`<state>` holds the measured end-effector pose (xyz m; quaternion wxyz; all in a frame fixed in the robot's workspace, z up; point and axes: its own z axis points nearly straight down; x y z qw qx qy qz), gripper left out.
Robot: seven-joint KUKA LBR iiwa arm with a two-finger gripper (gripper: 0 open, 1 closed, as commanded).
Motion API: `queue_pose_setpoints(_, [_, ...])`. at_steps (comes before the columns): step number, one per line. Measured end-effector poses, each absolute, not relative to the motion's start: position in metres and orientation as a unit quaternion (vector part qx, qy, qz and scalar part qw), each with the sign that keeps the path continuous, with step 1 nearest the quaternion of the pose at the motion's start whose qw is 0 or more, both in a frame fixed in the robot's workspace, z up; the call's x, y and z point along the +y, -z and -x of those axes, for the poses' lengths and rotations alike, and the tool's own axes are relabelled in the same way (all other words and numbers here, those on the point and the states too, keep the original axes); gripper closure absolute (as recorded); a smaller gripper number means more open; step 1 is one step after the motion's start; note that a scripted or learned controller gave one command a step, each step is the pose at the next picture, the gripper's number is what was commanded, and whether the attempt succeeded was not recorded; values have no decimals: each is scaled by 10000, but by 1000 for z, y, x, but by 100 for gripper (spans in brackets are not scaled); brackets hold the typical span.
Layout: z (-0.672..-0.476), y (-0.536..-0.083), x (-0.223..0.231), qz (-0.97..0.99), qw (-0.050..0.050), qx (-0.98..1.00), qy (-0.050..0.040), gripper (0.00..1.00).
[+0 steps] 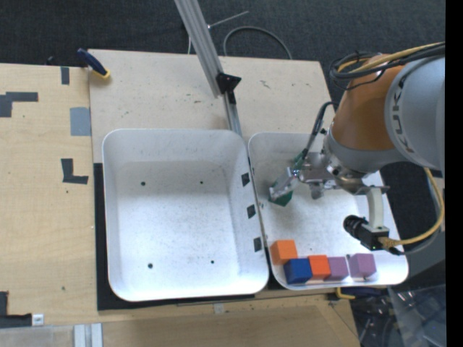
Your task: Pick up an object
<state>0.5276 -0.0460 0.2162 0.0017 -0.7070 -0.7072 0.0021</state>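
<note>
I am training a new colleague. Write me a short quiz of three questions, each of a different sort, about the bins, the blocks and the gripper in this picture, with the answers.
1. True or false: the coloured blocks lie in the left bin.
2. Multiple choice: the blue block sits A) next to the orange blocks, B) alone in the far corner, C) outside the bins.
3. Fill in: the gripper is above the ____ bin, near a small green object.

Key
1. False: they lie along the near edge of the right bin.
2. A; the two purple blocks lie further right in the row.
3. right
</note>
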Motion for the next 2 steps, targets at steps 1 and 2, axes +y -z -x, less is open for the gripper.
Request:
queue_pose_setpoints(1, [-555,-233,-111,7084,-19,-7058,-6,0])
queue_pose_setpoints(2, [-494,-101,-168,7088,45,-7054,-38,0])
